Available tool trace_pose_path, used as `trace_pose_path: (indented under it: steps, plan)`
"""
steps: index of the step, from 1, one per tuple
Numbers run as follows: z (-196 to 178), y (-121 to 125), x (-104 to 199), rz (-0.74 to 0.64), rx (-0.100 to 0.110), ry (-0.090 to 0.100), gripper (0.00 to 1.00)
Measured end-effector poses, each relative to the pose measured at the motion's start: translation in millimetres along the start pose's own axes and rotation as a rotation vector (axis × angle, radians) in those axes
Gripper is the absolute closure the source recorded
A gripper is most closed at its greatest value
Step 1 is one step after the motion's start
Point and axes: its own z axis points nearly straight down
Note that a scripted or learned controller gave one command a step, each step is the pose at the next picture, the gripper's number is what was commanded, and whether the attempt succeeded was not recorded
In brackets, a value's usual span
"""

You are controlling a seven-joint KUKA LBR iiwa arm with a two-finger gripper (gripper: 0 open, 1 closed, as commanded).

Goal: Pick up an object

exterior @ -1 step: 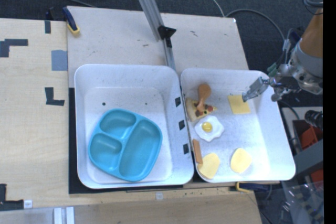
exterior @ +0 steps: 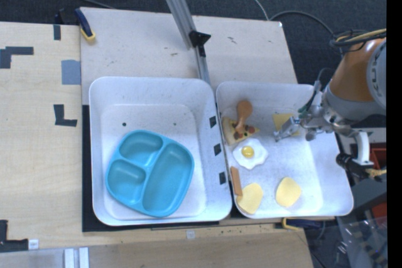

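Where fingers [exterior: 286, 130] hover, state unclear; yellow wedge [exterior: 281, 120] beside; fried egg [exterior: 250, 154] white, yolk yellow.

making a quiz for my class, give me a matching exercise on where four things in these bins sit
Things:
1. blue divided plate
2. fried egg
3. gripper
4. orange stick

Places:
A. along the right bin's left wall
B. middle of the right bin
C. left bin
D. over the right bin's upper part, by a yellow wedge

Pairs: 1-C, 2-B, 3-D, 4-A
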Motion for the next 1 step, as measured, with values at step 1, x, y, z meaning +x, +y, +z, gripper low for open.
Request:
trace_pose_path:
  steps: [1]
  plan:
    - [18.9,63.7,23.1,-0.006,-0.009,0.001,0.00]
